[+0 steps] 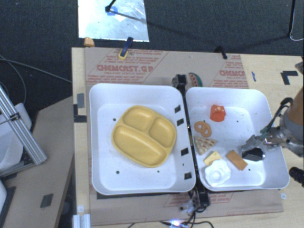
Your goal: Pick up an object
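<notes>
The right bin [266, 103] holds several toy foods: a red piece [217, 113], a pretzel [203, 127], a tan waffle wedge [205, 144], a yellow cheese block [212, 157], a white fried egg [217, 174] and a brown cracker [236, 159]. My gripper [252, 148] reaches in from the right, low over the bin's right half. It is just right of the brown cracker. It stands open, one pale finger [251, 141] and one dark finger [253, 154] a little apart, with nothing between them.
The left bin [102, 103] bears a yellow divided plate [144, 135]. A black divider with clips [186, 127] runs between the bins. Cardboard [142, 68] lies under both. A metal frame [19, 132] stands at the far left.
</notes>
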Available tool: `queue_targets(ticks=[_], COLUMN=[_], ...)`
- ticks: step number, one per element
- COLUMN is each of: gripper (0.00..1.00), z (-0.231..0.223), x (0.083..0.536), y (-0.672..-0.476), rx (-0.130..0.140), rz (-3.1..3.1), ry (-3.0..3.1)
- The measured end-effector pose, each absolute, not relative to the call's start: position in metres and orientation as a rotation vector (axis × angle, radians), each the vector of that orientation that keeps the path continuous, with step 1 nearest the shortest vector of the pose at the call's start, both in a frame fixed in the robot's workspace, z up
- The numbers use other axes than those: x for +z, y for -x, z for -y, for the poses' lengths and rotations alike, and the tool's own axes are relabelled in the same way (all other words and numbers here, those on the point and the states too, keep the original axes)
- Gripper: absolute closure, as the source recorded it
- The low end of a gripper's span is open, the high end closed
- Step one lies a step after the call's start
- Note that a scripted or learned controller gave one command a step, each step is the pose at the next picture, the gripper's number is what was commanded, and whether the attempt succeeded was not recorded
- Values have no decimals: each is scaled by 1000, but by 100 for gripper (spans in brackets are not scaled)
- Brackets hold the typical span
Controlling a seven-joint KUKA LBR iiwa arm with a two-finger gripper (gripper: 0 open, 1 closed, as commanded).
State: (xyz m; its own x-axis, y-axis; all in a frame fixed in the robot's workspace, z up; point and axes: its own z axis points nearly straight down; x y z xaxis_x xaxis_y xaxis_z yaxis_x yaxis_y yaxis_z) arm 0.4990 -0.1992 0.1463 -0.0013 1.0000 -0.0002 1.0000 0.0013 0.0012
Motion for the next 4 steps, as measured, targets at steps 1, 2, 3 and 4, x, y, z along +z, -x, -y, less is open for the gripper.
queue_targets(ticks=[1,2,3,4], gripper=[0,0,0,100], z=[190,207,206,207], x=[85,89,90,101], y=[-532,-590,-497,-499], rx=[4,5,0,3], rz=[-2223,-2222,-2224,-2221], ry=[-2214,-2212,-2221,-2217])
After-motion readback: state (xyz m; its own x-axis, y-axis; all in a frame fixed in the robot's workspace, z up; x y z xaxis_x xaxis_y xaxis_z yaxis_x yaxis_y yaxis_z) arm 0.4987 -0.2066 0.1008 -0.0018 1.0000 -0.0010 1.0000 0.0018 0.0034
